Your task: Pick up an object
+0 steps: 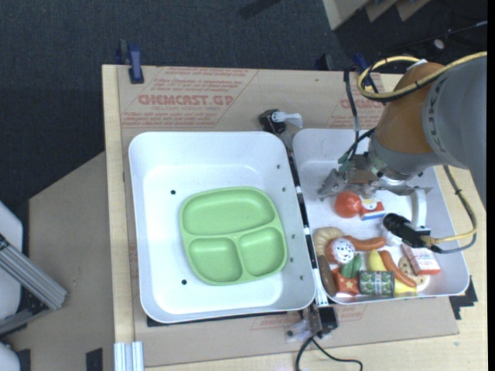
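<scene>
Pincer point(349, 182) lowered into right bin point(317, 149), beside red toy point(349, 204); finger state cannot tell. Toys heaped at near end, within reach. Green tray point(232, 234) in left bin point(155, 168).

I work in a robotics lab: my worktop point(232, 91) is a board clamped at its corners, two white bins point(155, 161) fixed on it, loose cables point(387, 72) trailing, dark carpet point(77, 22) underneath.
</scene>
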`<state>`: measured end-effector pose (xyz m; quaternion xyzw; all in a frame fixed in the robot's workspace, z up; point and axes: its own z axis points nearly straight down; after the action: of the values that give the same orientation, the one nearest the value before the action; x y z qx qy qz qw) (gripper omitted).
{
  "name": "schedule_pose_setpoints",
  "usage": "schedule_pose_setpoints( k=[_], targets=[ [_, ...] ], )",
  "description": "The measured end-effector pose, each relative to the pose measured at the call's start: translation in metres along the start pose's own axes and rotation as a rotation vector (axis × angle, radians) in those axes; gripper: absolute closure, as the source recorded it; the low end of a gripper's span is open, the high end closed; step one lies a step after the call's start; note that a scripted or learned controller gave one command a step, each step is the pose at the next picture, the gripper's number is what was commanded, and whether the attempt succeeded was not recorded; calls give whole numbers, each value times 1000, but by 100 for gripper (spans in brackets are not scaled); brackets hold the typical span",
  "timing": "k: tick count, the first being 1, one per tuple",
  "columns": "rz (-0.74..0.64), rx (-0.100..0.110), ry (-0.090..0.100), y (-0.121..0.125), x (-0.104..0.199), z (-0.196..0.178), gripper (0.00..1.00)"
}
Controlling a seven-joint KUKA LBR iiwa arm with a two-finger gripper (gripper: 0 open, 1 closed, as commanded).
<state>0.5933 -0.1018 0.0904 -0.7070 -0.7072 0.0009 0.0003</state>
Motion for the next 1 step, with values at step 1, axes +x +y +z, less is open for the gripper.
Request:
schedule_pose_setpoints(
  k=[1],
  targets=[
    [2, -7, -5, 2, 3, 0, 0]
  ],
)
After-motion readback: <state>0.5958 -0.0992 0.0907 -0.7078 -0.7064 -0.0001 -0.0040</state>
